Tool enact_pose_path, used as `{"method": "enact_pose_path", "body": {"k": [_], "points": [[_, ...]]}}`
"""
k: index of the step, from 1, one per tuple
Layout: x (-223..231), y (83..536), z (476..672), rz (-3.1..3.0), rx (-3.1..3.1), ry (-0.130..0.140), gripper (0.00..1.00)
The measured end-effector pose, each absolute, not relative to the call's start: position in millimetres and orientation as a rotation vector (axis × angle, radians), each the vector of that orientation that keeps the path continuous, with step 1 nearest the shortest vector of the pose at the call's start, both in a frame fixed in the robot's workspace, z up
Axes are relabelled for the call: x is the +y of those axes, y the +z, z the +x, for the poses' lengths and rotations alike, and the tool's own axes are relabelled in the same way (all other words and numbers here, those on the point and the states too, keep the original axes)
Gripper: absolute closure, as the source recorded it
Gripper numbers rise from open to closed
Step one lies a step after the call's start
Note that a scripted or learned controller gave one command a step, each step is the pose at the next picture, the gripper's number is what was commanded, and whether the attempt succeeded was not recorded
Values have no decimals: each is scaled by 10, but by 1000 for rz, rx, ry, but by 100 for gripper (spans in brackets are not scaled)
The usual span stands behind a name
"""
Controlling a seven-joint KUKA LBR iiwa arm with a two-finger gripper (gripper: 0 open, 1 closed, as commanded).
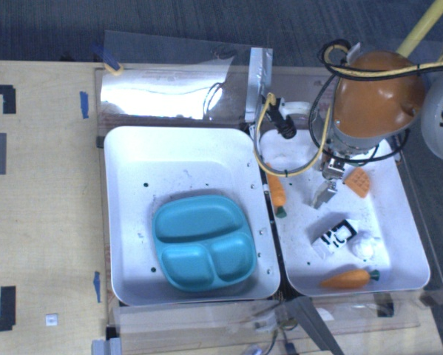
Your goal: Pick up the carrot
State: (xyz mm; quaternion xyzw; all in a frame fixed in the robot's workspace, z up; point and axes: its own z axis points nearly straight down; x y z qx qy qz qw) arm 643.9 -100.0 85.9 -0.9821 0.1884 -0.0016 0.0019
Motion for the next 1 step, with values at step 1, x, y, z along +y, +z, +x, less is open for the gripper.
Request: {"method": "enact_pose_path", "body": {"k": [1], "points": [[-1343, 859, 5632, -3029, 829, 2, 0]]}}
